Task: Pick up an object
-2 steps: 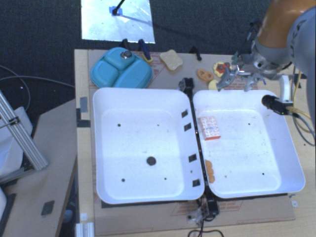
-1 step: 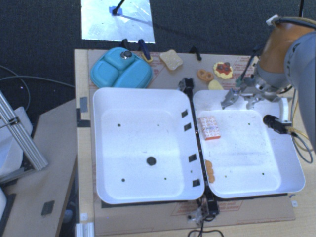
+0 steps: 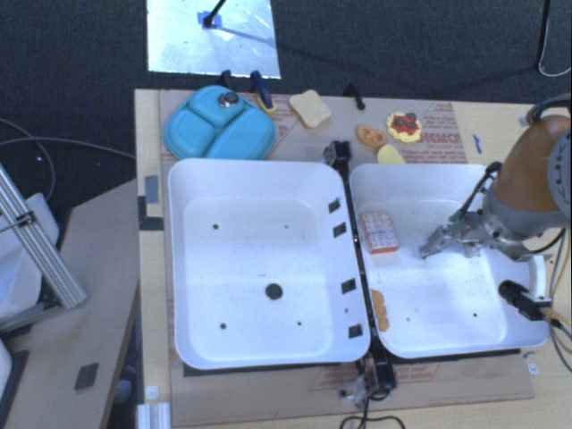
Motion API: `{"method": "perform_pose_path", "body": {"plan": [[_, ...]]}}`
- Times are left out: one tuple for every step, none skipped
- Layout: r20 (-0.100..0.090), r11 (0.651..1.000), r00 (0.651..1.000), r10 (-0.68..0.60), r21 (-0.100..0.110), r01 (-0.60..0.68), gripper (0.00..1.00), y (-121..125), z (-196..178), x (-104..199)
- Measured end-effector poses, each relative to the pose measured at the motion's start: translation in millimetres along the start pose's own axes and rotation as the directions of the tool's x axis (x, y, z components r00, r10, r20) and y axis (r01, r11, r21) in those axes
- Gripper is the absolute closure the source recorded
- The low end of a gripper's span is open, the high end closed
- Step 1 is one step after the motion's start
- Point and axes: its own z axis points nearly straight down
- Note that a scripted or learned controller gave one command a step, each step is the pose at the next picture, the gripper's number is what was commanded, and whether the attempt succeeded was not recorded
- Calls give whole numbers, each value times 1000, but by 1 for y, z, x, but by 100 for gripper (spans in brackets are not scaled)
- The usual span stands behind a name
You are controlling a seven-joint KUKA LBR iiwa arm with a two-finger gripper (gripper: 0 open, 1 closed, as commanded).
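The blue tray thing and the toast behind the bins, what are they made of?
The blue divided tray looks like smooth moulded plastic: even colour, rounded compartments, a soft sheen. The tan toast slice is probably toy plastic or foam, judging by its flat uniform colour and neat outline, though real bread can't be ruled out from this distance.

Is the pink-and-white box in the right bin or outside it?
In. The pink-and-white box lies on the floor of the right bin, close to its left wall, apart from the tool.
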Motion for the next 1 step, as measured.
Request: {"method": "perform_pose_path", "body": {"plan": [[4, 1000, 1000, -11, -7, 11, 0, 74, -2, -23]]}}
